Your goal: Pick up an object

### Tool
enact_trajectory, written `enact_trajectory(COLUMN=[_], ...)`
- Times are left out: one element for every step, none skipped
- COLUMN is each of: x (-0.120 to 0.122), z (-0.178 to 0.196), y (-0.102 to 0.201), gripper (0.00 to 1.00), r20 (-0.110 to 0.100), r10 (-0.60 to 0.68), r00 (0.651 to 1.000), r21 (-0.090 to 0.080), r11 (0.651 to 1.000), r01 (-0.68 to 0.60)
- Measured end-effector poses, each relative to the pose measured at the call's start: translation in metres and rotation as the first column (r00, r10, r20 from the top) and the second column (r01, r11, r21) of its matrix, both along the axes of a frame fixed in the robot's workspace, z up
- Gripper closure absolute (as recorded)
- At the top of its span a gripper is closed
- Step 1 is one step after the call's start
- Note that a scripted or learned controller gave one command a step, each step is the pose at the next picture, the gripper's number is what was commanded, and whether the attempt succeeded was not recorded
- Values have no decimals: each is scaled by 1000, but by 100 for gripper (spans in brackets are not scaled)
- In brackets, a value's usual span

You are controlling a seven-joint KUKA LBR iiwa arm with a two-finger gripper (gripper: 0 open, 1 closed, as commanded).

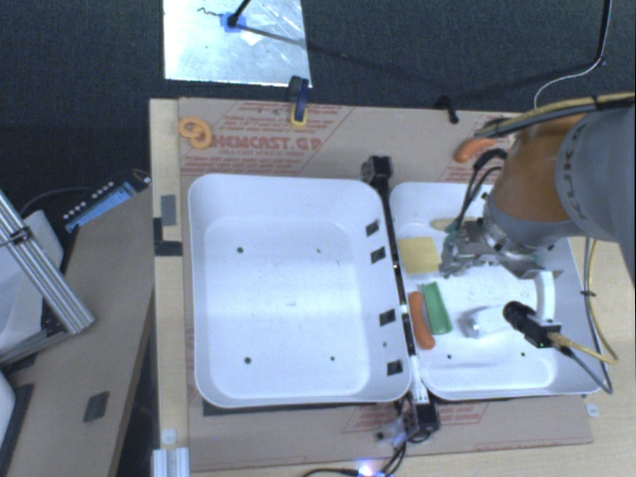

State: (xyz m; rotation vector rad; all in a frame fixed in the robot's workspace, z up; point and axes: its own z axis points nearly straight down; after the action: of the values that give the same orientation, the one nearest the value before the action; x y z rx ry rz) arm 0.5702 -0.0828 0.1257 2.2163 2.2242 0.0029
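Camera view: arm poised above right bin

Arm hovers over right bin, jaws at nine o'clock; their opening I cannot tell. Yellow block beside them, green block at six. Approach step; next, descend and close.

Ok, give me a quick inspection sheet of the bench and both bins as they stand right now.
Surface: brown bench board carrying two white bins, left bin and right bin.
Job's things: in the right bin, a yellow block, a green stick, an orange stick beside it, a small grey piece.
Clutter: orange ring and yellow clamp on the board; orange item by the right bin's far edge.
Gripper: gripper low over the right bin, next to the yellow block; nothing seen held.
Cables: cables hang from the arm.
Surroundings: shiny sheet on dark carpet.
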Motion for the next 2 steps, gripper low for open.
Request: enact_trajectory(x=[69,100], z=[247,271], y=[-2,33], gripper=[100,100], r20=[20,6], r10=[3,4], r00=[1000,1000], r21=[-4,-1], r11=[1000,1000], r01=[-3,-4])
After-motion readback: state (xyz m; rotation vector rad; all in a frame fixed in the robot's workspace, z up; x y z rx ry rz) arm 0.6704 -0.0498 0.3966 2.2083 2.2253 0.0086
